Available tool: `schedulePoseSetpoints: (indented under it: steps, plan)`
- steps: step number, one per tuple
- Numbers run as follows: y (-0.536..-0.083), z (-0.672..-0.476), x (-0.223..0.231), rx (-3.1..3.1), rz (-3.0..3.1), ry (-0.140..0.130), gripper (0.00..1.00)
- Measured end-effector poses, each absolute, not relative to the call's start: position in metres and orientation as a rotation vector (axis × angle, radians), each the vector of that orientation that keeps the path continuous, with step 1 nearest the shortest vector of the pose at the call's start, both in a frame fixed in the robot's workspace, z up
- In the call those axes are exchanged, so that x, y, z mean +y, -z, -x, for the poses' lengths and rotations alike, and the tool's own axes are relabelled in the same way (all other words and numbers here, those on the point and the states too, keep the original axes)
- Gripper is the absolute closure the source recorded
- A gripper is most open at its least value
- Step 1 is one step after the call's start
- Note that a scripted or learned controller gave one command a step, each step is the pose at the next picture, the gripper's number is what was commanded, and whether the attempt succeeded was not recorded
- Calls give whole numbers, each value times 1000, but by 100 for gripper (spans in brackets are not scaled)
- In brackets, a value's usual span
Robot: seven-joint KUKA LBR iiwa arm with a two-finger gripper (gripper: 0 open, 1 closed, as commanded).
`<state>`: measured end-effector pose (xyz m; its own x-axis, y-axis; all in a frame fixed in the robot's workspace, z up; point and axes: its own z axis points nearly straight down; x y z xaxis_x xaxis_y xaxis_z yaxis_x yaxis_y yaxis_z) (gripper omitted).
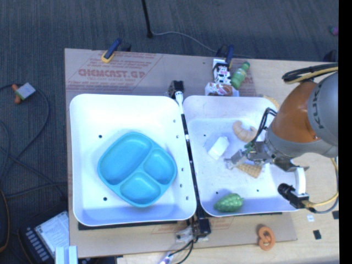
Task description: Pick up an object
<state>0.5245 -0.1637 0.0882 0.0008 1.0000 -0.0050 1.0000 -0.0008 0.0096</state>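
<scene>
You are looking at the right white bin (209, 202). The bumpy green plastic fruit (228, 202) is lying against that bin's near wall, long axis along the wall. Further in, the tan waffle-cone toy (251, 170) is sitting directly beside the two-finger gripper (240, 158), on its nearer side. The gripper is hovering low with nothing visibly between its fingers; you cannot tell how far they are parted. The white block (218, 147) is lying just past the fingertips, toward the bin's left wall. The curved beige pastry piece (242, 130) is lying beyond, toward the far wall.
</scene>
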Motion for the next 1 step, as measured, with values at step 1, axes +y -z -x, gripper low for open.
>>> schedulePoseSetpoints:
  steps: [1]
  plan:
    - [-88, -487, -114, 2212, -2214, -6, 0]
